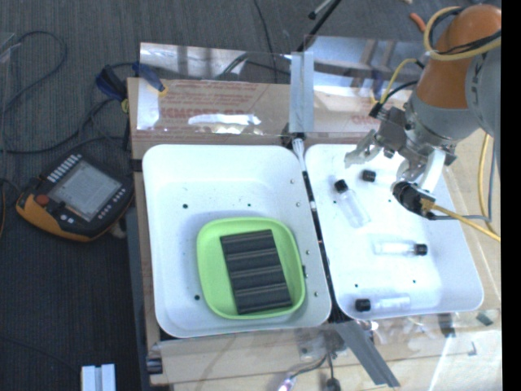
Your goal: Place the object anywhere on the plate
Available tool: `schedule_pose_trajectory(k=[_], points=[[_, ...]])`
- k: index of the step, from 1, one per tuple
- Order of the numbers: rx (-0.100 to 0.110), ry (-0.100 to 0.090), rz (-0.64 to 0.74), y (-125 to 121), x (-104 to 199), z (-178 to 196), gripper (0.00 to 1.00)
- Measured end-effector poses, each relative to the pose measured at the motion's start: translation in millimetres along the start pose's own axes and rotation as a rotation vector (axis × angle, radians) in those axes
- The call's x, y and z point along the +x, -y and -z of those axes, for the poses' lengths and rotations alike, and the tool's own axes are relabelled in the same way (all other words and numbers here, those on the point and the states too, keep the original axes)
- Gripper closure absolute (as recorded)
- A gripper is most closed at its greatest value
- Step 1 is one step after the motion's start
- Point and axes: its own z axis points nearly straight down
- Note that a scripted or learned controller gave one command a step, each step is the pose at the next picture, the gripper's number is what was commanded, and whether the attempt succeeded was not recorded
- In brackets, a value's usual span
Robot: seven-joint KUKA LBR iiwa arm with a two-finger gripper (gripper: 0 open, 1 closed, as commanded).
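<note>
Green plate (210,251) bearing dark ridged block (256,271), left bin (163,186), pincer (389,160) splayed, grasping nothing, over right bin (456,267)

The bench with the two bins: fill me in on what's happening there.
A grey arm with an orange band reaches in from the right, its gripper over the far end of the right bin. Several clear vials with black caps lie scattered in that bin, apart from each other. In the left bin sits a green plate that already carries a dark ribbed block. No vial is on the plate yet.
</note>
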Motion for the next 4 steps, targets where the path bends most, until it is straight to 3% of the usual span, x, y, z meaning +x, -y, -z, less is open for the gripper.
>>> schedule_pose_trajectory(k=[1,2,3,4], points=[[-0.002,0.001,0.03,-26.5,-2.7,0.2,0.0],[-0.002,-0.003,0.098,30.0,10.4,81.5,0.0],[-0.001,-0.002,0.059,37.6,21.9,106.1,0.0],[0.0,0.0,0.032,8.5,7.9,30.4,0.0]])
